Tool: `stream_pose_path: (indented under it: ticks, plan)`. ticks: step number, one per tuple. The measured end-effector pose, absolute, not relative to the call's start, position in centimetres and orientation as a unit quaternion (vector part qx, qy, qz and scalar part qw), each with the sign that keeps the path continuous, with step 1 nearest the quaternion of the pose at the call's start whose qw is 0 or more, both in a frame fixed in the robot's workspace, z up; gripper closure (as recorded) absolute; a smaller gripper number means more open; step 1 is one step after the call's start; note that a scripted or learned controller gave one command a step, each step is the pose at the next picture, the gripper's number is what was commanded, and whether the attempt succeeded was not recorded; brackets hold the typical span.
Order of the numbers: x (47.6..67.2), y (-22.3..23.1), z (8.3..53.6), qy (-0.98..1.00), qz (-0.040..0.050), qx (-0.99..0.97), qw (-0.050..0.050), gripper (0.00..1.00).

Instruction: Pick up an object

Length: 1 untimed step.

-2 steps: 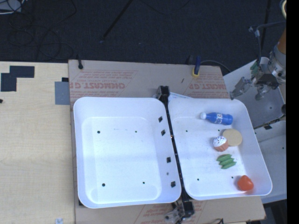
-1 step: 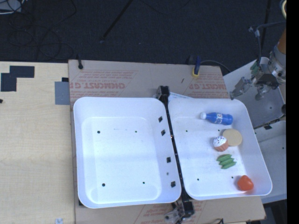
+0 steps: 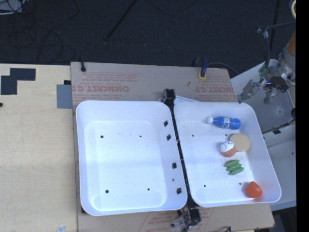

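The right white bin [image 3: 263, 129] holds several small objects. A blue bottle [image 3: 226, 123] lies on its side near the far wall. Below it, a round tan piece [image 3: 241, 142] touches a small red-and-white toy [image 3: 227, 149]. A green pod [image 3: 234, 167] lies nearer the front, and a red-orange ball [image 3: 253, 190] rests in the front right corner. My gripper [image 3: 263, 87] hangs outside the bin, beyond its far right corner, well clear of every object. Nothing is seen in its grasp.
The left white bin [image 3: 82, 129] sits beside the right one, joined by a black divider [image 3: 174, 144]. Both rest on a cardboard sheet [image 3: 125, 81]. A yellow-and-blue clamp [image 3: 203, 71] stands at the back edge, with cables behind on the dark floor.
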State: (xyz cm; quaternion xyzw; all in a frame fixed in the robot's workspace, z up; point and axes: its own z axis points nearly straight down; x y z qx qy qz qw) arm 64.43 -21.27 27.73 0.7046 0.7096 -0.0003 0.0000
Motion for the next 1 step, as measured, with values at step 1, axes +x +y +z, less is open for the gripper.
stream_pose_path:
  ticks: [1]
  plan:
    - [64.43, -21.27, 27.73, 0.710, -0.0003, 0.705, 0.000, 0.00]
